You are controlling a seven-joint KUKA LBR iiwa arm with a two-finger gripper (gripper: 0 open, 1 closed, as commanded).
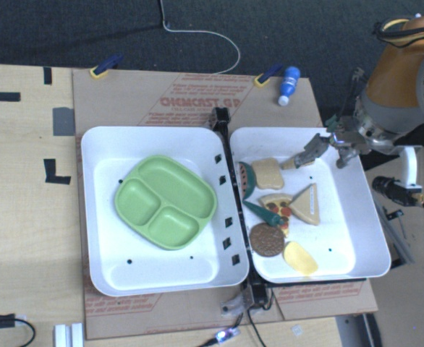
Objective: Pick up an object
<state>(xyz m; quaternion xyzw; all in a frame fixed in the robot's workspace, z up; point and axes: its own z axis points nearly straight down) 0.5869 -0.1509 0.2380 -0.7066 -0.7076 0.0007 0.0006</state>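
Claw point(326, 150) spread, empty, above right bin point(357, 215). Nearest target: toast piece point(267, 173) in bin's upper left. Judged light, stiff, flat toy; pinch across its edges, may slip

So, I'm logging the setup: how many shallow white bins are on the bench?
2: the left shallow white bin holds a green divided plate; the right shallow white bin holds toy food.

Your worktop point(24, 194) is pale wood with black tape marks, well left of the claw point(326, 150). A cardboard sheet point(190, 100) lies on it, carrying two white bins: the right bin point(357, 215) beneath the claw, the left bin point(103, 259) beyond.
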